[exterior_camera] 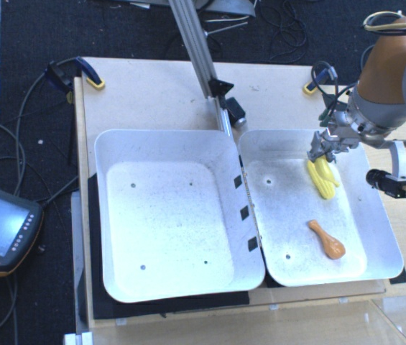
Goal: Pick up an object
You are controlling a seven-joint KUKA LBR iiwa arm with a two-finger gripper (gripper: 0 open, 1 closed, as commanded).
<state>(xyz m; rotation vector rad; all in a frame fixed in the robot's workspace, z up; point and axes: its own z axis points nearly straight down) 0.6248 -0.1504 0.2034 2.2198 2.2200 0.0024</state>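
Your table (pixel 159 92) is a pale wooden board in the middle of the frame, carrying two shallow white bins side by side.

Left bin (pixel 167 214): speckled floor, a few small dark dots on it.

Right bin (pixel 282 214): you have two items in it.
- Yellow corn cob (pixel 325 180), in the upper right part of the bin, lying at a slant with its upper end under the end effector.
- Orange wooden spoon (pixel 327 240), lower right part of the bin, bowl end toward the lower right, handle pointing up and left. It lies well apart from the corn cob.

Arm (pixel 393 70): grey with an orange band, entering from the upper right of the frame and reaching down over the right bin.

End effector (pixel 325 151): low over the upper end of the corn cob, touching it or just above it; you cannot tell which. You cannot tell from this view whether it is open or closed, nor whether it grips the cob.

Also on your list:
- Slanted aluminium rail (pixel 199 49), running from the top centre down to the seam between the bins.
- Yellow clamps (pixel 93 82) at the table's upper corners.
- Handheld control pendant (pixel 1 228) on the dark floor at the left edge of the frame, with cables trailing up from it.
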